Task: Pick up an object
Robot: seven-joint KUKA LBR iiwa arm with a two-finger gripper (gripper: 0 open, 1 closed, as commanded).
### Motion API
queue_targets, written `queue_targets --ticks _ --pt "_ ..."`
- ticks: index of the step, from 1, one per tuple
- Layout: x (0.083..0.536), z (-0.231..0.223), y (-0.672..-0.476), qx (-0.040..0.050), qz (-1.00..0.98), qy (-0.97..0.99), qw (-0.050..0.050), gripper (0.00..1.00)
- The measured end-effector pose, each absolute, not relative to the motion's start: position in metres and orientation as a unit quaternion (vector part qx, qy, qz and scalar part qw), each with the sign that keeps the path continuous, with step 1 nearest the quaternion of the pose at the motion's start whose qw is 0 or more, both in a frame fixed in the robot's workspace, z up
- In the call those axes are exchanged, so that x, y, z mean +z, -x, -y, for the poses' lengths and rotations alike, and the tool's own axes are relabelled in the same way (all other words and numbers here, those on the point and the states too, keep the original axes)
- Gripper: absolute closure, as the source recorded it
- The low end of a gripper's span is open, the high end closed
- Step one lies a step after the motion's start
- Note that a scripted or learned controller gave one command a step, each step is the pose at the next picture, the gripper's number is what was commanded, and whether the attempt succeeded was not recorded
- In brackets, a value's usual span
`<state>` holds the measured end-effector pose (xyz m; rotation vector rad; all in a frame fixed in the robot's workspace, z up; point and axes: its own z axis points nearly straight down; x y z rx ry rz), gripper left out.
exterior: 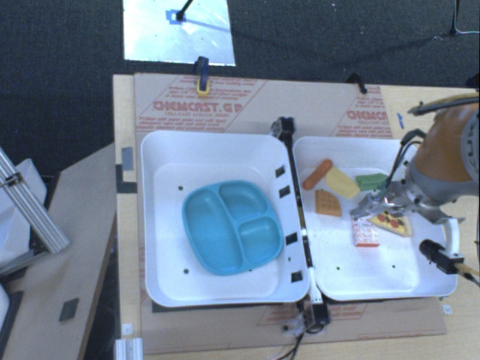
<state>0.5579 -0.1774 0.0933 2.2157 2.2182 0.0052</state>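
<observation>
While two shallow white bins sit side by side on the tabletop (127, 126), their contents differ plainly. The left bin (161, 156) holds one thing, a blue divided plate (229, 227) with three compartments, lying flat near the bin's middle and turned a little askew to the walls. The right bin (352, 280) holds a cluster of toy foods in its upper half: an orange hot dog (316, 174), a yellow cheese wedge (341, 182), a green block (369, 180), a brown waffle (328, 202), a pizza slice (394, 223) and a small red-and-white packet (365, 234).

The hot dog's long axis runs on a diagonal, from lower left up to upper right, its upper end just beside the cheese wedge. The packet's long axis runs nearly straight up and down the view, and it lies just beside the pizza slice, whose long axis tilts down toward the right.

The arm comes in from the right, and the end effector (373, 205) is low over the right bin, between the waffle and the pizza slice and just above the packet. Whether it is apart or together cannot be told from this angle.

The lower half of the right bin is bare floor, and the left bin has bare floor all round the plate. A black divider (294, 201) runs between the two bins.
</observation>
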Motion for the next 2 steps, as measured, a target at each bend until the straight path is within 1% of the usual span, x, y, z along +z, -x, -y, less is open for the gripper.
queue_targets --ticks 1,2 --pt "0.11 0.18 -0.563 0.005 -0.707 -0.707 0.013 1.0" --pt "0.166 0.173 -0.557 0.0015 -0.708 -0.706 0.003 1.0"
